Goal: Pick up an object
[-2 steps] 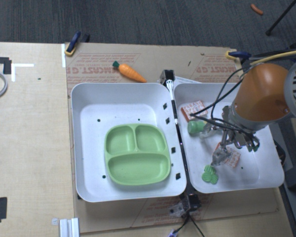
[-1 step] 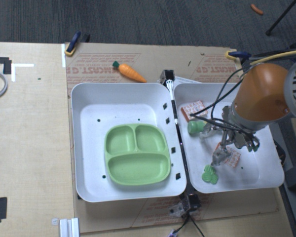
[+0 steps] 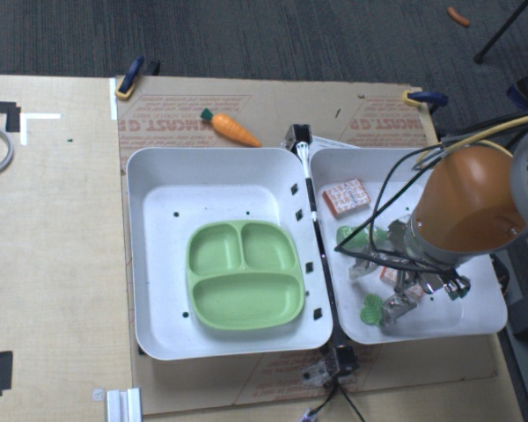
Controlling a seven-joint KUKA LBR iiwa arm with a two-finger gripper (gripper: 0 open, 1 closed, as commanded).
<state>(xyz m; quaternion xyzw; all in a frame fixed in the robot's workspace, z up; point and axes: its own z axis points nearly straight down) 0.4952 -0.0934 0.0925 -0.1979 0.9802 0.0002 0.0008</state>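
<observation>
In the right bin (image 3: 475, 319) my gripper (image 3: 396, 309) reaches down near the front edge, below the orange wrist band (image 3: 466, 205). Small objects lie around it: a green piece (image 3: 370, 309) just left of the gripper, a red and white packet (image 3: 346, 197) at the back left, a light green item (image 3: 356, 236) in the middle, and a small orange and white piece (image 3: 388, 276) partly under the wrist. The arm hides much of the bin. I see nothing clearly held.
The left bin (image 3: 150, 236) holds a green divided plate (image 3: 245, 274). A toy carrot (image 3: 231, 127) lies on the cardboard behind the bins. Black clips (image 3: 299, 136) join the bins at the back, with another clip (image 3: 334, 359) at the front. Cables loop over the arm.
</observation>
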